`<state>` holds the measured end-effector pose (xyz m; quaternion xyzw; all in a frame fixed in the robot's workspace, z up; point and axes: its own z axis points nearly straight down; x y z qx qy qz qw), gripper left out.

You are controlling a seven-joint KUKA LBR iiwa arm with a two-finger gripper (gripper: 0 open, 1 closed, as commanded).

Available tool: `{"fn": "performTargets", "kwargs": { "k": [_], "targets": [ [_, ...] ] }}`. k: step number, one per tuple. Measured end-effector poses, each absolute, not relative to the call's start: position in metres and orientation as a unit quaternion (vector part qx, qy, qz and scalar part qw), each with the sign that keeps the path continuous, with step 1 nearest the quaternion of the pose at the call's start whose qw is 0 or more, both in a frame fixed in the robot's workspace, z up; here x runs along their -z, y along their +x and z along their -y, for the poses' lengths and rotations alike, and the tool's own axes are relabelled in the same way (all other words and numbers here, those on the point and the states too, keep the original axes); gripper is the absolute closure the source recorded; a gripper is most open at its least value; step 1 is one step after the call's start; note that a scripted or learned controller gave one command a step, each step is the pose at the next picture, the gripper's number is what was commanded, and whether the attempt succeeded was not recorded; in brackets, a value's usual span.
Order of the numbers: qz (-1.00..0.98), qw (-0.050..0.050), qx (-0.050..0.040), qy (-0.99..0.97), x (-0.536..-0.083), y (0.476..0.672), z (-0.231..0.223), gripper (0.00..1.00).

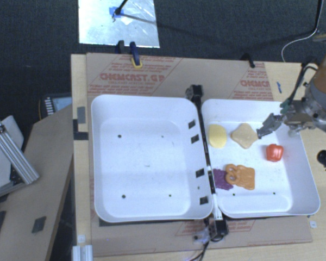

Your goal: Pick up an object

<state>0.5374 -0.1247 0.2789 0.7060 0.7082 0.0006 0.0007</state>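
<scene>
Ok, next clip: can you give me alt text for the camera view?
A grey arm's pincer hangs over the right white bin, beside a beige lump. That bin also holds a yellow lemon-like piece, a red pepper-like piece, an orange pretzel shape and a purple piece.

Arm (320, 99) reaching in, end effector (267, 126) lowered

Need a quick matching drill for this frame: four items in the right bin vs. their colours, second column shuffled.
Things:
1. item nearest the divider, upper row
2. lump beside the gripper
3. small item near the right wall
4. flat piece under the orange pretzel shape

Colours:
A. red
B. purple
C. yellow
D. beige

Pairs: 1-C, 2-D, 3-A, 4-B
</scene>
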Motion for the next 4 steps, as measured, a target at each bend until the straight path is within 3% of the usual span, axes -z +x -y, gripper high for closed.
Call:
{"fn": "performTargets", "kwargs": {
  "k": [1,2,3,4],
  "targets": [
    [-0.709,0.002,-0.0015,0.705,-0.290,0.538,0.125,1.00],
    [-0.712,0.003,-0.0050,0.702,-0.368,0.530,0.036,1.00],
    [-0.710,0.000,-0.0008,0.704,-0.358,0.485,-0.002,1.00],
    [-0.711,0.001,-0.0025,0.703,-0.388,0.487,-0.064,1.00]
  ]
}}
